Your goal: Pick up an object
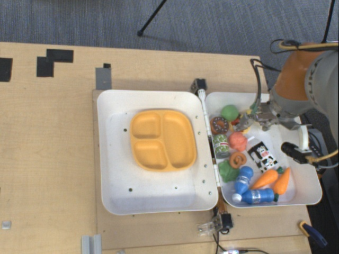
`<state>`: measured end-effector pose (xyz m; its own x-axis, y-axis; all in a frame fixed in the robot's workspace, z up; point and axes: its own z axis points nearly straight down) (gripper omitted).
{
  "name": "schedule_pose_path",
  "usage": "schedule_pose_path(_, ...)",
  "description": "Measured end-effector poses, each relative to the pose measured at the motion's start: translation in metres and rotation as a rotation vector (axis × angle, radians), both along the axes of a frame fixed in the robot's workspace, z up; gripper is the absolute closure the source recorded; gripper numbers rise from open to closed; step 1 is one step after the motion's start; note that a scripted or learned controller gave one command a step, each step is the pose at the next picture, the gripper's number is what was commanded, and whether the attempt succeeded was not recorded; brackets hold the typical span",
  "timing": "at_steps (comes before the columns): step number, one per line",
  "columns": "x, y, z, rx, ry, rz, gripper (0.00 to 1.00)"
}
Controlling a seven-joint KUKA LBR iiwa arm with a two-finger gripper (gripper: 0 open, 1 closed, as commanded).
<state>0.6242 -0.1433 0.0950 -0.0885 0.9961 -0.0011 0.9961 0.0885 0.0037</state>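
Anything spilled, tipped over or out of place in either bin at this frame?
Nothing looks spilled or damaged. The toys are heaped in the right bin: two carrots and two blue bottles lie on their sides, all inside the rim. The orange divided plate sits flat in the left bin. The arm hangs over the right bin's far end.

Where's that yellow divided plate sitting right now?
The yellow plate lies in the middle of the left bin, seen from the overhead camera, across the divider from the right bin full of toy food.
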Motion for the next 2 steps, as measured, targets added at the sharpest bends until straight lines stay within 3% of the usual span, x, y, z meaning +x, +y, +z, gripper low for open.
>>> schedule_pose_path(1, -0.082, -0.007, -0.008, -0.002, -0.003, 0.161, 0.0)
schedule_pose_path(2, -0.08, -0.006, 0.003, -0.003, -0.008, 0.161, 1.0)
